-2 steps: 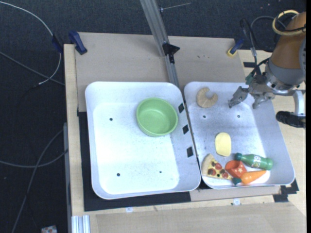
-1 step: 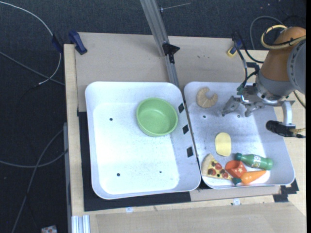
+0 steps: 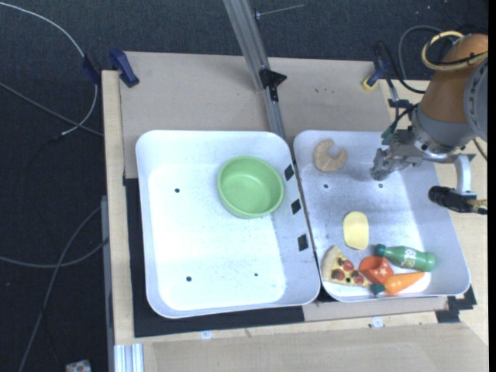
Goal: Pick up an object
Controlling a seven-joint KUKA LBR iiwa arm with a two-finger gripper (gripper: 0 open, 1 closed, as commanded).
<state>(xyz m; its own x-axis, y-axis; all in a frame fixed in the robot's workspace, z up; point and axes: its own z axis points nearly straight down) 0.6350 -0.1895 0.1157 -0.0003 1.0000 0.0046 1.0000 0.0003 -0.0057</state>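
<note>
My gripper (image 3: pixel 380 172) hangs low over the far part of the right bin (image 3: pixel 411 208), with nothing visible between its fingers. A tan bitten cookie (image 3: pixel 329 156) lies to its left near the bin's far edge. A yellow oval piece (image 3: pixel 356 229) rests mid-bin, nearer the front. Along the front edge lie a pizza slice (image 3: pixel 342 268), a red piece (image 3: pixel 375 269), a green bottle (image 3: pixel 405 256) and an orange carrot (image 3: pixel 401 283), packed close together.
A green bowl (image 3: pixel 249 186) sits in the far right part of the left bin (image 3: pixel 194 246). A metal pole (image 3: pixel 248 37) slants over the bench between the bins. Blue clamps (image 3: pixel 122 68) grip the bench's far corners. Cables trail near the arm.
</note>
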